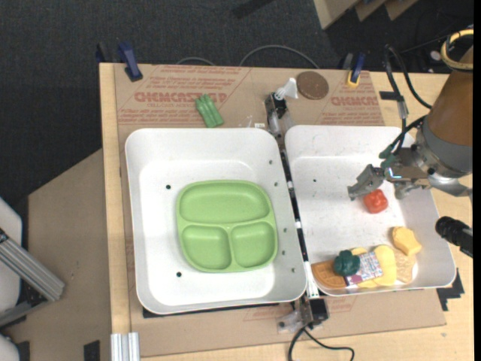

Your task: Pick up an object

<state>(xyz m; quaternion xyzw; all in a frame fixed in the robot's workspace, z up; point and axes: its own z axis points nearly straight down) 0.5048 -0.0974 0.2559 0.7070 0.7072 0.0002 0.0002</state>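
The grey arm with its orange band reaches over the right-hand shallow white bin [331, 145], and its end effector [382, 180] hangs with fingers spread just above a small red rounded object [375, 201], which lies on the bin floor near the middle, not pinched. Toward that bin's near edge lie a yellow lumpy piece [406, 240], a dark green toy [346, 262] and a yellow packet with a printed label [376, 265]. The left-hand white bin [150, 201] holds a light green three-compartment plastic tray [225, 226].
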